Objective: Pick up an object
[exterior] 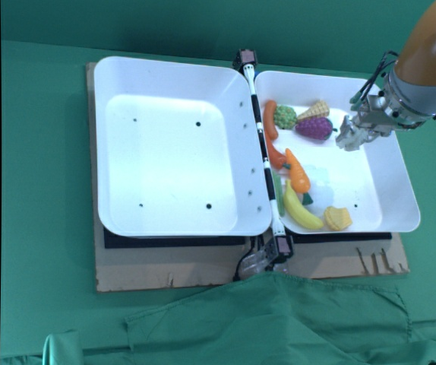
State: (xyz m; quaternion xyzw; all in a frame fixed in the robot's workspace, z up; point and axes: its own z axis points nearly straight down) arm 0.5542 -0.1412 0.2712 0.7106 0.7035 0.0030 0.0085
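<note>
Green cloth covers the bench, on which two white bins are set side by side. Toy foods are gathered in the right bin: a purple eggplant, a carrot, a banana. The gripper is hung just beside the eggplant; nothing is seen held, and its opening cannot be told. The approach step is judged in hand; a descent onto the eggplant is called for next.

**Green-draped bench under even light**

A green cloth covers the bench, rumpled into folds along the near edge. A brown cardboard sheet lies flat on it, its front edge torn, perhaps from wear. Light is soft and even.
</note>
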